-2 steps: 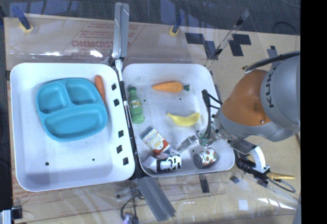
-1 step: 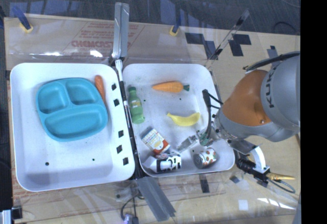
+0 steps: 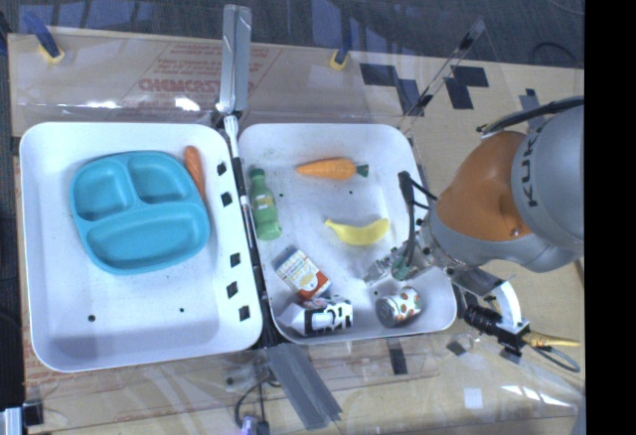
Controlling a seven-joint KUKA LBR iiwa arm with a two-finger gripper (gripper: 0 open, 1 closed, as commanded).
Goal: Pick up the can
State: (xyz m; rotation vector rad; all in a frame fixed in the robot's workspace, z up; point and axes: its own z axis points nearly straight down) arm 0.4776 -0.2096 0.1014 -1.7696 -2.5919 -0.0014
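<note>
The can (image 3: 399, 305) lies tipped in the right bin (image 3: 328, 137), near that bin's near right corner. One round end faces up toward the camera, so the long axis looks steeply tilted rather than flat. Its exact heading is hard to read. The label is red and white with dark marks; no text is legible.

The gripper (image 3: 395, 267) is low in the right bin, just on the far side of the can and close to the right wall. Its tip is a small tangle of metal and green. I cannot tell whether the jaws are open or closed, or whether they touch the can. Nothing is visibly held between them.

Room around the can is tight toward the near wall and right wall. A black-and-white object (image 3: 327, 317) lies just to its left along the near wall. A small carton (image 3: 300, 274) sits beyond that. The banana (image 3: 359, 229) lies mid-bin, and the carrot (image 3: 331, 168) lies toward the far wall. A green bottle (image 3: 262, 204) lies along the left wall.

The left bin (image 3: 60, 324) holds a blue divided plate (image 3: 139, 209). A second carrot (image 3: 195, 171) lies at the plate's right edge, partly tucked against it.
</note>
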